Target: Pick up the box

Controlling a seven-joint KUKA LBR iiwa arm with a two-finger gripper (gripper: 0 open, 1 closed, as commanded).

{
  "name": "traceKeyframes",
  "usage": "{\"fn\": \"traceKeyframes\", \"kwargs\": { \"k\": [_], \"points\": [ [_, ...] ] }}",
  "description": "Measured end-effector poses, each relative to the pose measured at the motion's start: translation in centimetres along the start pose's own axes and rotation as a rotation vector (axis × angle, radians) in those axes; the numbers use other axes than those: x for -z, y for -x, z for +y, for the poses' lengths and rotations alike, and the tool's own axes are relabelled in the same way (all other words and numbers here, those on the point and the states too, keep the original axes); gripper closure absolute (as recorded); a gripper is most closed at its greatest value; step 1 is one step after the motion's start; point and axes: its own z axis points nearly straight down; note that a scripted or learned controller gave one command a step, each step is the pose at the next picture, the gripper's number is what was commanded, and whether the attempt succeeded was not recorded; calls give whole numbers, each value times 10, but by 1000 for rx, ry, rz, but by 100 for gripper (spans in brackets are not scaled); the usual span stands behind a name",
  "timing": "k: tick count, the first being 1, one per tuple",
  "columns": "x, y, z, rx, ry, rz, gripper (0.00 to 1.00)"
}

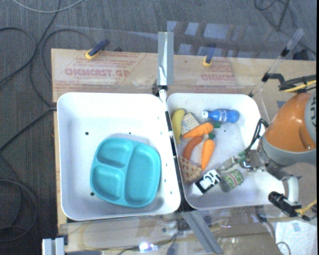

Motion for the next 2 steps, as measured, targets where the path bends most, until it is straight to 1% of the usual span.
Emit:
{"fn": "traceKeyframes", "kwargs": {
  "k": [1,2],
  "points": [
    [0,16,52,-154,-7,22,0],
    [-2,12,141,-120,1,5,0]
  ]
}}
